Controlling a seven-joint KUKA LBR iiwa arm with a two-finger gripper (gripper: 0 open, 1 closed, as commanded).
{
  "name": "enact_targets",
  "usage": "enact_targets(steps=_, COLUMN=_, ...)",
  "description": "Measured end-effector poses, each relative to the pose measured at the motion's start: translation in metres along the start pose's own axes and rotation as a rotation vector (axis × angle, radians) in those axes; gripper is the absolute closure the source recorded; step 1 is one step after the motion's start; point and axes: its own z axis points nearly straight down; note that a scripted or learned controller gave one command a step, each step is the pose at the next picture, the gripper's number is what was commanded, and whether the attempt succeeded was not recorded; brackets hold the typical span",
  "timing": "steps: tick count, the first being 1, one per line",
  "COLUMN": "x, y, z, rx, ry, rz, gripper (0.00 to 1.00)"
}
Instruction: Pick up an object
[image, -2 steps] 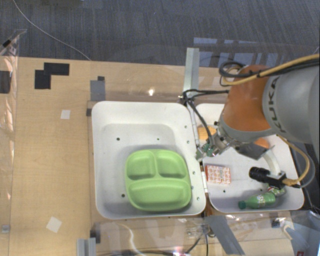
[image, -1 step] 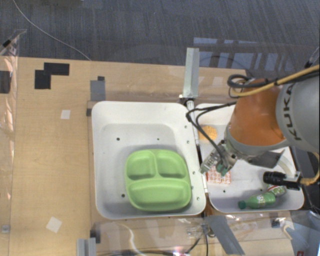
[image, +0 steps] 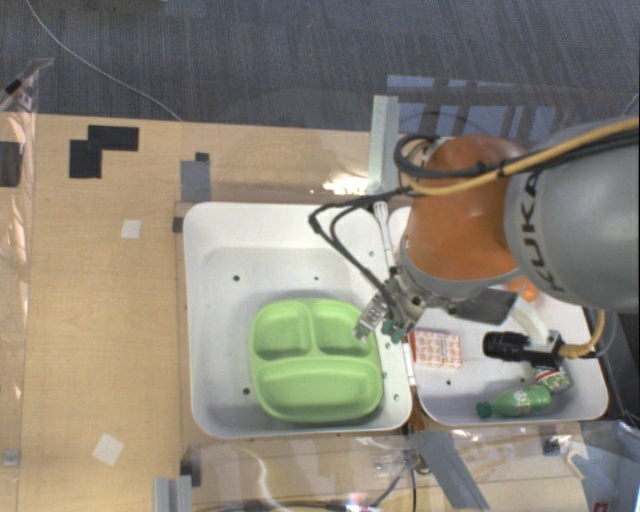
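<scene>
A green divided plate (image: 315, 362) lies in the left bin (image: 215, 300), toward its front right. My gripper (image: 381, 323) hangs at the plate's upper right rim, close to the wall between the two bins. In the right bin (image: 590, 400) I see a pink-and-white patterned packet (image: 436, 348) just right of the gripper. Near that bin's front edge a green bottle (image: 515, 401) lies on its side. An orange thing (image: 524, 291) peeks out from under the arm, mostly hidden.
The arm's big orange and grey body (image: 500, 230) covers the back of the right bin. A small mixed-colour item (image: 551, 379) lies just behind the bottle. Bare white floor shows in the left bin's back and left parts.
</scene>
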Motion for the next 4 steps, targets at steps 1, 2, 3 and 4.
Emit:
enact_targets(steps=1, x=-0.020, y=-0.028, z=-0.068, rx=-0.001, ry=-0.006, rz=-0.492, gripper=1.00)
enact_targets(steps=2, x=-0.031, y=-0.045, z=0.011, rx=0.003, ry=0.002, rz=-0.919, gripper=1.00)
enact_targets(steps=3, x=-0.015, y=0.010, z=-0.009, rx=-0.001, ry=-0.003, rz=-1.489, gripper=1.00)
enact_targets(steps=4, x=-0.056, y=-0.039, z=0.021, rx=0.001, ry=0.003, rz=-2.090, gripper=1.00)
